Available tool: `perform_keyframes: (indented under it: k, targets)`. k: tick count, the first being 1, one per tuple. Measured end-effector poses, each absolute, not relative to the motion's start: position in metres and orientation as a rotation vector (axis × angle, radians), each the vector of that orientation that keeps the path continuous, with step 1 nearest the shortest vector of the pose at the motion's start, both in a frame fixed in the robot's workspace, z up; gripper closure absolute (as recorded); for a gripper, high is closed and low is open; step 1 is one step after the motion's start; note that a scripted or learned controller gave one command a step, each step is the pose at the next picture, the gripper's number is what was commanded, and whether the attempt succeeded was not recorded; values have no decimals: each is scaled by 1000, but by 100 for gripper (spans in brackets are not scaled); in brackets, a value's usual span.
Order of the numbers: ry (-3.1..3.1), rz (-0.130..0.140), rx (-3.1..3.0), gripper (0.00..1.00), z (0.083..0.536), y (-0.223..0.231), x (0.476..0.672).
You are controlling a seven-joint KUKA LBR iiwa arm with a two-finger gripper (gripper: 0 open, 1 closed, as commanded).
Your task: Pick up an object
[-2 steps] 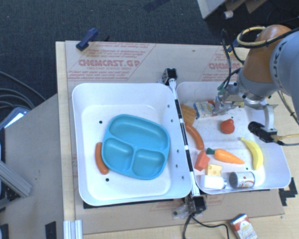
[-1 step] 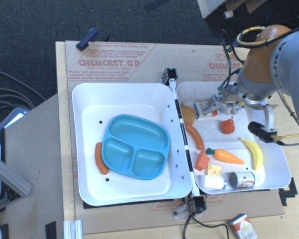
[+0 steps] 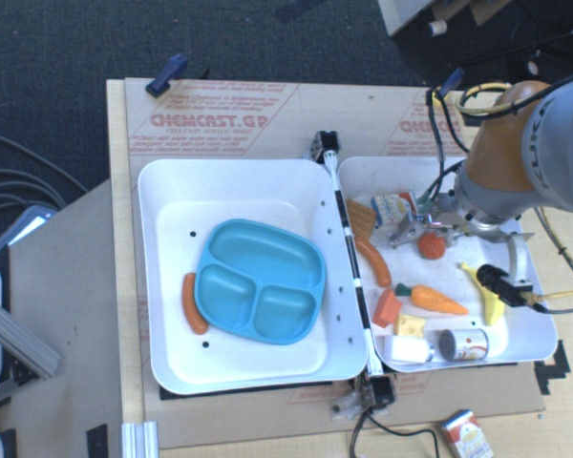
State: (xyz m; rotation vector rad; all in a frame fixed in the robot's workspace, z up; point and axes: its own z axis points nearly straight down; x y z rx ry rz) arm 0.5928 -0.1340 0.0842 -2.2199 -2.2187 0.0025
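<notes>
My gripper point(image 3: 408, 225) reaches into the right bin point(image 3: 544, 327) from the right, low over its upper middle part. Its metal fingers sit beside a small red tomato-like ball point(image 3: 432, 247) and just right of a small printed packet point(image 3: 390, 205). Nothing shows clearly between the fingers. Around it lie a brown sausage point(image 3: 373, 261), an orange carrot point(image 3: 437, 300), a red block point(image 3: 387, 307), a yellow cheese wedge point(image 3: 411, 326), a banana point(image 3: 486, 294), a white block point(image 3: 409, 349) and a small can point(image 3: 462, 343).
The left bin point(image 3: 162, 256) bears a blue divided plate point(image 3: 260, 281) with an orange sausage point(image 3: 194, 303) lying at its left side. A tan wedge point(image 3: 360, 218) leans at the right bin's left wall. Cables trail over the right bin's far rim.
</notes>
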Motion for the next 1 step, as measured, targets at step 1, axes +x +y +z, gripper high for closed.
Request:
perform_keyframes:
  k: [1]
  targets:
    - [-2219,0,-2222,100,94,-134,593]
